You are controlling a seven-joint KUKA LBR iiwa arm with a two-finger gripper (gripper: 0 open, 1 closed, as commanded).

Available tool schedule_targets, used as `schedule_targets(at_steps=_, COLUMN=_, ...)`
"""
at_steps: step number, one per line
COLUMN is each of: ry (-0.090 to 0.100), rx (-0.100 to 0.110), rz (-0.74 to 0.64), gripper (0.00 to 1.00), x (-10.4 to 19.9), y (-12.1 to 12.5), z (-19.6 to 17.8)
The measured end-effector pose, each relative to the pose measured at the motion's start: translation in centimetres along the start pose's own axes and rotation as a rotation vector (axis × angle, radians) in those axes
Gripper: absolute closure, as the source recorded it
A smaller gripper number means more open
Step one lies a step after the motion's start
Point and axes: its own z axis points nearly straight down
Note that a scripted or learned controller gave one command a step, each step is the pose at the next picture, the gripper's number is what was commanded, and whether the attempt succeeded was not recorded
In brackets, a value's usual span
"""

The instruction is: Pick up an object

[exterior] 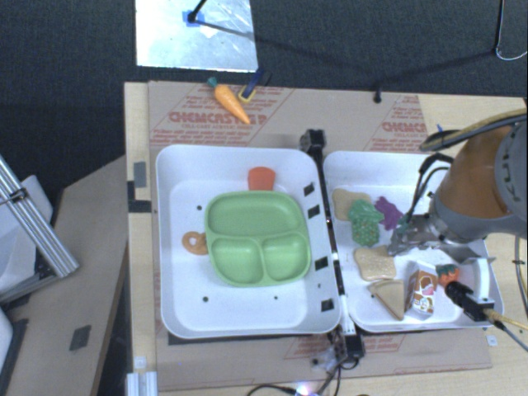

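my tool (402, 242) hangs low in the right bin (412, 165), just above the bread slice (375, 263) (whether it's wide or narrow, i cannot tell). broccoli (363, 221) and grapes (388, 211) crowd close, so i may nudge them and close on nothing.

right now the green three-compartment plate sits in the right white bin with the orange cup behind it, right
Not quite. The camera view shows the green three-compartment plate in the left white bin, not the right one. The orange cup does sit behind it.
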Motion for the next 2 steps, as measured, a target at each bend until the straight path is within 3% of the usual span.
schedule_targets(at_steps=1, ry=-0.002, rx=0.003, rz=-0.002, gripper=1.0, x=0.6, y=1.1, z=-5.4)
schedule_targets(at_steps=2, ry=-0.003, rx=0.002, rz=0.0, gripper=1.0, x=-0.2, y=0.6, z=-10.6)
